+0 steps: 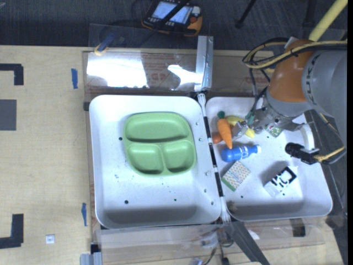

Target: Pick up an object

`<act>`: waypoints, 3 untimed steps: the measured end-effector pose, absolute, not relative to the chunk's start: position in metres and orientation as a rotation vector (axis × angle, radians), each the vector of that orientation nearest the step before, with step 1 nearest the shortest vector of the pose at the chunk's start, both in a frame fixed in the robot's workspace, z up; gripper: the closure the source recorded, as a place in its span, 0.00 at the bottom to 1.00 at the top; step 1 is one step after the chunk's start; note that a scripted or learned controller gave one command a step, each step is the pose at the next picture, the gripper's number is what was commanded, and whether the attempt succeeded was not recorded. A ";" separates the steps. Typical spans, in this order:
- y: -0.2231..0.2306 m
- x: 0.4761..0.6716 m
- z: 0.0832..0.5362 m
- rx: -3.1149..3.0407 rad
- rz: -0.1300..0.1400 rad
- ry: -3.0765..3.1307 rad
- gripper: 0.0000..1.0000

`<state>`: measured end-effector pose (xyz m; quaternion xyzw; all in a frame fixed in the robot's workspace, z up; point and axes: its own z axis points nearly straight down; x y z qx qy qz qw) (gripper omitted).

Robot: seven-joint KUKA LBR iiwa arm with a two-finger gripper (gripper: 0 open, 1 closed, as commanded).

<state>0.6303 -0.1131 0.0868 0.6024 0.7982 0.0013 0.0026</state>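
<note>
Gripper point(255, 121) low in right bin point(314, 203), at yellow item point(248, 130) beside toy carrot point(224, 130); jaws' spread cannot be told. Blue bottle point(240, 152), patterned packet point(236, 175), black-and-white box point(281, 179): markings unreadable.

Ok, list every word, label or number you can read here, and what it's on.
No text can be read.
Black-and-white box: bold markings, too blurred.
Patterned packet: fine print, too small.
Handheld screen above the bins: lit, unreadable.
Blue bottle: no label can be made out.
</note>
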 end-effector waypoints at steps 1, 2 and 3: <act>-0.123 0.607 0.087 1.677 0.002 2.656 0.00; -0.140 0.665 0.086 1.617 -0.006 2.709 0.00; -0.141 0.667 0.097 1.608 -0.004 2.700 1.00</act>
